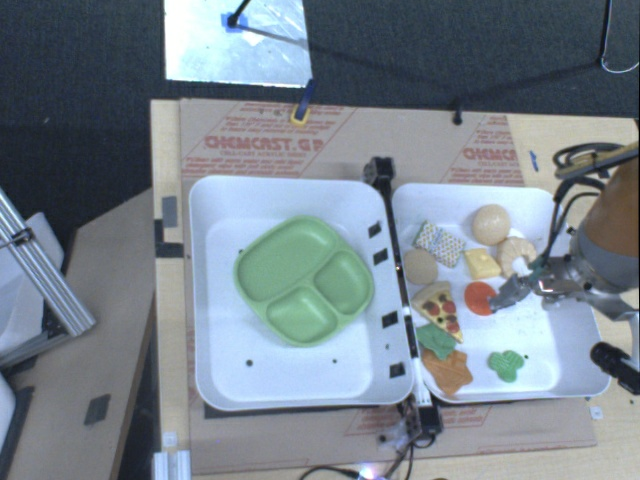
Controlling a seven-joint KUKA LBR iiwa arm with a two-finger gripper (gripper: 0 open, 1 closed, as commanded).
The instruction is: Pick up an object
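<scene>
I am watching the arm (pixel 608 230) reaching in from three o'clock over the right bin (pixel 575 373), with the gripper (pixel 503 299) hanging low just at the three o'clock side of a small red round piece (pixel 479 297). I am reading that piece, which looks like a toy tomato slice, as the likely target, though the program could be aiming at a neighbour. I cannot tell from here whether the hand is released or clenched; the tips are too small and dark against the bin floor, and I am seeing nothing clearly held.

The right bin is holding a crowd of play food. At twelve o'clock from the red piece sits a yellow block (pixel 482 262), with a tan ball (pixel 490 223) beyond it and a pale lump (pixel 517 251) at about one o'clock. At nine o'clock lies a pizza slice (pixel 439 307), touching or nearly touching the red piece. A green broccoli piece (pixel 507 365) sits near six o'clock, well clear. The left bin (pixel 215 368) is carrying a green divided plate (pixel 304 280).

I am judging this as the approach or the closing stage of the pick, with no lift begun. The next move is calling for the tips to straddle the red piece squarely and close without nudging the pizza slice or the yellow block, then rise straight up.
</scene>
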